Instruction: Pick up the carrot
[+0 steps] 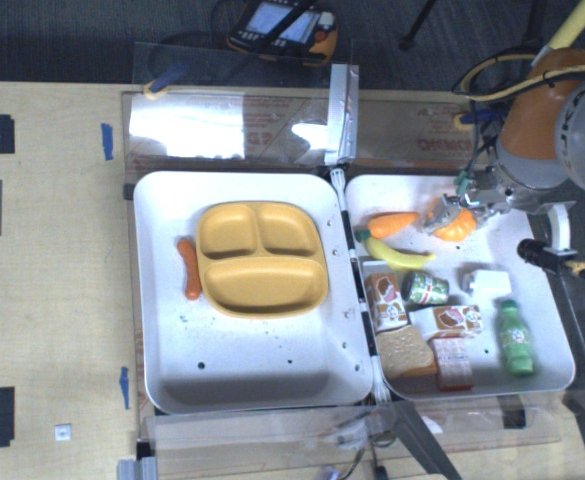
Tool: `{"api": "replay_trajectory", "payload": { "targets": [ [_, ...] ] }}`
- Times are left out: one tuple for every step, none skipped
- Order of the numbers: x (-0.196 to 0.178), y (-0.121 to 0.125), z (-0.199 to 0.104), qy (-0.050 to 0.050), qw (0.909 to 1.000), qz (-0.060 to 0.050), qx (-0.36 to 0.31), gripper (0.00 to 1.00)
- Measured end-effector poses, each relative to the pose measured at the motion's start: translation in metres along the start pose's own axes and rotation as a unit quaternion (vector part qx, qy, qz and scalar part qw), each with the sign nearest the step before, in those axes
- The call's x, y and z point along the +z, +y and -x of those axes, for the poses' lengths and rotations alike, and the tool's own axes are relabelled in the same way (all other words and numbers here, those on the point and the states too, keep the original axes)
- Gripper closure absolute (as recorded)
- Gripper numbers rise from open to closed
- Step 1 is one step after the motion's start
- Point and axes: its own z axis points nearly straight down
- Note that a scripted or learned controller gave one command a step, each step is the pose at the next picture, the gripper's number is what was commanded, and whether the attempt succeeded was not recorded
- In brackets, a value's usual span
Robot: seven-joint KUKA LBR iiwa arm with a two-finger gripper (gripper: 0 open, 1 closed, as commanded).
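Left bin (pixel 162 298): one yellow three-compartment tray (pixel 262 258), set toward the far half; one orange-red sausage (pixel 190 268) lying lengthwise just beside the tray's left edge.

Right bin (pixel 557 368): one carrot (pixel 392 225) at the far left, tip pointing right; one banana (pixel 397 256) just in front of it; an orange item (pixel 458 228) under the gripper (pixel 462 208), identity unclear. Middle row: brown packet (pixel 386 301), small green can (pixel 427 290), white block (pixel 489 284), second brown packet (pixel 458 319). Near row: slice of bread (pixel 406 351), pale wrapped item (pixel 454 365), green bottle (pixel 515 338) lying lengthwise.

Arm (pixel 547 128): enters from the right, orange band visible, gripper low over the right bin's far side, right of the carrot.
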Motion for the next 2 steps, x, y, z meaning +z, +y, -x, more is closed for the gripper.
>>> {"api": "replay_trajectory", "payload": {
  "targets": [
    [-0.09,0.008,-0.05,0.001,0.999,0.005,0.045,1.0],
    [-0.045,-0.001,-0.045,0.002,0.9996,0.003,-0.028,1.0]
  ]
}}
